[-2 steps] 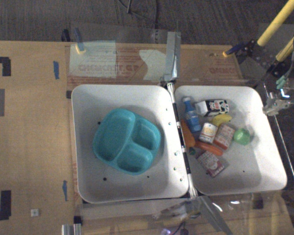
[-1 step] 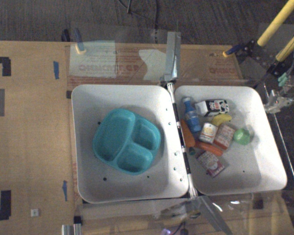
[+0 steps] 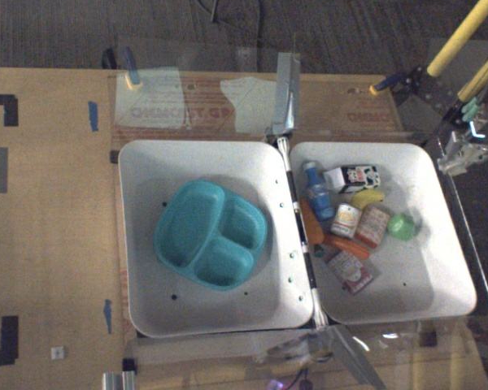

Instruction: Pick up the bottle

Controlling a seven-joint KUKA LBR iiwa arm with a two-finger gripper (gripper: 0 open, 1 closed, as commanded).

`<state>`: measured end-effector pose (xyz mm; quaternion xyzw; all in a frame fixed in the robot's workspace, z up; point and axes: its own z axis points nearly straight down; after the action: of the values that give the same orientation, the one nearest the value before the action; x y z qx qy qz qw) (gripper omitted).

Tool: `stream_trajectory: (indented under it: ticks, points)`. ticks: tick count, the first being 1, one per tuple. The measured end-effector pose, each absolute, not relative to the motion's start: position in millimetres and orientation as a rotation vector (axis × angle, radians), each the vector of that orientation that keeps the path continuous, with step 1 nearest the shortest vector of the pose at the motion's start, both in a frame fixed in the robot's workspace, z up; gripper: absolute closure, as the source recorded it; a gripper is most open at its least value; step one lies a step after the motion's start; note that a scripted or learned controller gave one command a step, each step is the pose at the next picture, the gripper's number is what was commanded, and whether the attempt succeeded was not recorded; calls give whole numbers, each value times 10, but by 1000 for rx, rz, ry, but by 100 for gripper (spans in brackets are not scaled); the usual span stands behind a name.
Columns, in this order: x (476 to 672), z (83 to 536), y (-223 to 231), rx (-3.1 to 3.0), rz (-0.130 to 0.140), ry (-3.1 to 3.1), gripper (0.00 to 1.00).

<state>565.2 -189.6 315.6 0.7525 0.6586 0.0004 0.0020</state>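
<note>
Two white bins sat side by side on the bench (image 3: pixel 57 218). One blue bottle (image 3: pixel 316 192) lay in the right bin (image 3: pixel 439 275), a teal divided tray (image 3: pixel 211 234) in the left bin (image 3: pixel 146 299).

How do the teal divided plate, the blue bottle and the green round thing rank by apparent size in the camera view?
1. Teal divided plate, by far the largest, in the left bin.
2. Blue bottle, by the right bin's left wall.
3. Green round thing, smallest, though wider than the bottle.
</note>
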Motion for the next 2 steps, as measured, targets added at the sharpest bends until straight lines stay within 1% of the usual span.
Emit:
stream_trajectory:
  ticks: [1,2]
  points:
    - [5665,3262,-1888,2354,2,2067,100]
    - [5493,3350,-1759,2543,-1,1844,100]
